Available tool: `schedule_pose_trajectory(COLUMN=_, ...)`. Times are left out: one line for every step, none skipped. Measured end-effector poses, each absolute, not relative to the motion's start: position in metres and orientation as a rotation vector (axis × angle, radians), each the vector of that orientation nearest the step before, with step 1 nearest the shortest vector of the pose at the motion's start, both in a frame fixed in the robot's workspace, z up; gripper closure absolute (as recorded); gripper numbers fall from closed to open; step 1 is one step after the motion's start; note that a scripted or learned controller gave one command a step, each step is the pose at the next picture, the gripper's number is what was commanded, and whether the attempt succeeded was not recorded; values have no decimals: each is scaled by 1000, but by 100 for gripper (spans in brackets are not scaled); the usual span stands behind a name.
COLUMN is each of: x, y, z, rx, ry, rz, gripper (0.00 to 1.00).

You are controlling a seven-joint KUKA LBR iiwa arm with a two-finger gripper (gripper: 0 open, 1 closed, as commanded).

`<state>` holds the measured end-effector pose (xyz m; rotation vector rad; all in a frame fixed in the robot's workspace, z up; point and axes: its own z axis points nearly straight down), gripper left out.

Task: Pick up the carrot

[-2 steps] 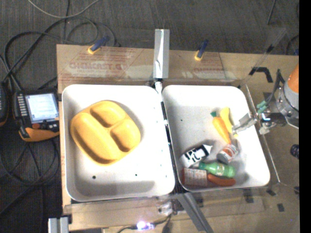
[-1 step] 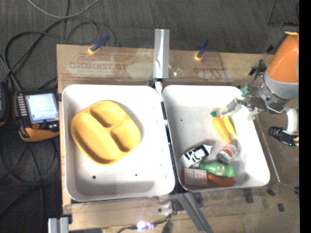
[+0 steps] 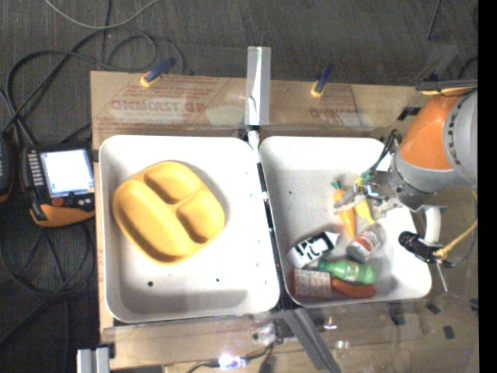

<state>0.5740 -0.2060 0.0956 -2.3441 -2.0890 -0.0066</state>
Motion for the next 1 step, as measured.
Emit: schedule_pose_trajectory(x=573, y=-204, z=103, rx=-2339, ry=-2087, rz=-4, gripper=100)
